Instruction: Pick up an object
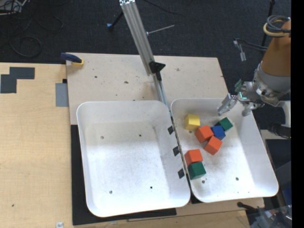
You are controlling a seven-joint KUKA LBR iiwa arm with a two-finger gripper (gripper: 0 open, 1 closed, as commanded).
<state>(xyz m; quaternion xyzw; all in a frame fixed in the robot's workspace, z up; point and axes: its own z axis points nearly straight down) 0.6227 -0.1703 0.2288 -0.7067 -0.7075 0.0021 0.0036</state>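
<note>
Dark carpet and loose cables surround a pale desk (28, 141) bearing two shallow white bins side by side. All the candidate objects lie in the right bin (256, 175): a yellow cube (192, 121) nearest the divider, an orange cube (204, 133) touching a blue cube (218, 131), a green cube (226, 124) just beside the blue one, another orange cube (213, 145) below them, and lower down a third orange cube (193, 156) touching a second green cube (196, 169). Above the bin's upper right edge hangs the hand (236, 106), its fingers spread apart and holding nothing. This looks like the approach step: nothing is grasped yet. Next, the hand would need to centre over one cube, probably the near green one, and descend.
</note>
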